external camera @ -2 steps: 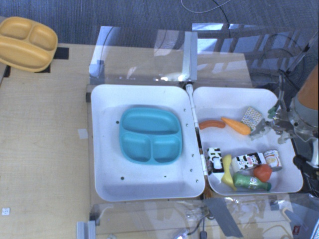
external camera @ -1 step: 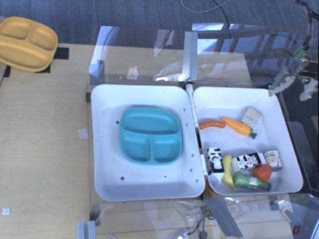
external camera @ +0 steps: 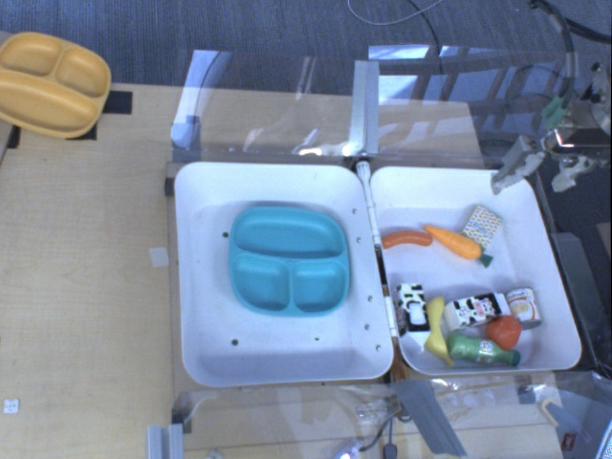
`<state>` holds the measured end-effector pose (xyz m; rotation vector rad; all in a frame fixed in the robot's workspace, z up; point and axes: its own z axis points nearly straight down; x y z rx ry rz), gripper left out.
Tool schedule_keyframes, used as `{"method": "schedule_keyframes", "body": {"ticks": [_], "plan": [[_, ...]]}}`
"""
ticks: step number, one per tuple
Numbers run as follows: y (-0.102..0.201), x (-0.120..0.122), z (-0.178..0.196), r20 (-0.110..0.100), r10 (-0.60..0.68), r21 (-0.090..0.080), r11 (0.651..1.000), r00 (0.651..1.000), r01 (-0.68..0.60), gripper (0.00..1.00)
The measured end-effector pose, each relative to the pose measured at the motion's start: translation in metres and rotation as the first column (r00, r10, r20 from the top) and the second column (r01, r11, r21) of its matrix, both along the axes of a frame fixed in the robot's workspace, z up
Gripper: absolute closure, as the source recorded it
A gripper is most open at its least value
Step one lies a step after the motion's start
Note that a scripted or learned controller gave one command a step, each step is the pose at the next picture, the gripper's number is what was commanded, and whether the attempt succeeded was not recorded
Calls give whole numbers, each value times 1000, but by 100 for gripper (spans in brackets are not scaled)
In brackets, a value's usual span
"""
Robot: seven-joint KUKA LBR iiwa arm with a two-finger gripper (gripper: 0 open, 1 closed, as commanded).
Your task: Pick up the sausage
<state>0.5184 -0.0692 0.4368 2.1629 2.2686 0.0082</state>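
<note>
You find the sausage point(external camera: 406, 240) lying flat in the right bin point(external camera: 535, 220), at its left side close to the divider, its right end just beside the carrot point(external camera: 453, 243). The hand point(external camera: 535, 165) sits at the bin's upper right corner, over the rim, well apart from the sausage and up and to the right of it; nothing is between its fingers, though you cannot tell from this angle whether they are spread or closed. A small patterned packet point(external camera: 482, 225) lies between hand and sausage. Lower in the same bin you see a cow-print carton point(external camera: 411, 308), a banana point(external camera: 436, 328), a green bottle point(external camera: 483, 350), a tomato point(external camera: 504, 332) and a can point(external camera: 523, 306). The left bin point(external camera: 201, 256) holds a blue divided plate point(external camera: 289, 258). A yellow divided plate point(external camera: 53, 81) rests on the surface point(external camera: 86, 285) at far left.
</note>
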Motion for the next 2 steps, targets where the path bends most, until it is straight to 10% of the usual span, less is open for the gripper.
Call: {"method": "schedule_keyframes", "body": {"ticks": [1, 2], "plan": [[40, -3, 0, -1, 319, -2, 948, 948, -319, 0], [92, -21, -58, -2, 625, -4, 780, 780, -625, 0]]}}
